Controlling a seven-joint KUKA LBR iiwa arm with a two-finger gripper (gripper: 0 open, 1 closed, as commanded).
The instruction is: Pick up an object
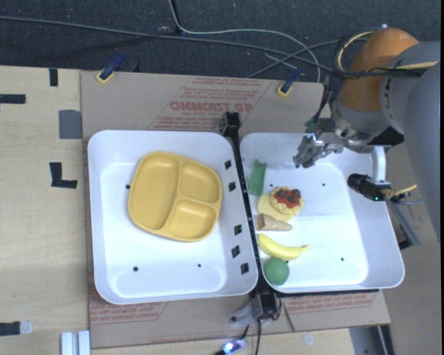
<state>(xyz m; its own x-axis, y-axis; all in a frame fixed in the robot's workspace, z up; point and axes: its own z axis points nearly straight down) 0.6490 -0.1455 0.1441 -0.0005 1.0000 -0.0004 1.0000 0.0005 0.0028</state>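
Grey arm's claw (308, 154) hangs over the right bin's (370, 265) far edge; its opening cannot be told.

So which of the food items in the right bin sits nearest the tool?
The green strip by the divider, top of the pile; it lies closest to the tool. The banana and green ball sit farther down.

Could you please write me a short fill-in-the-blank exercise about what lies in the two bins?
1. The yellow plate lies in the ____ bin.
2. The banana lies between the pizza and the green ____.
3. The pincer is over the ____ bin.

Missing words: left; ball; right
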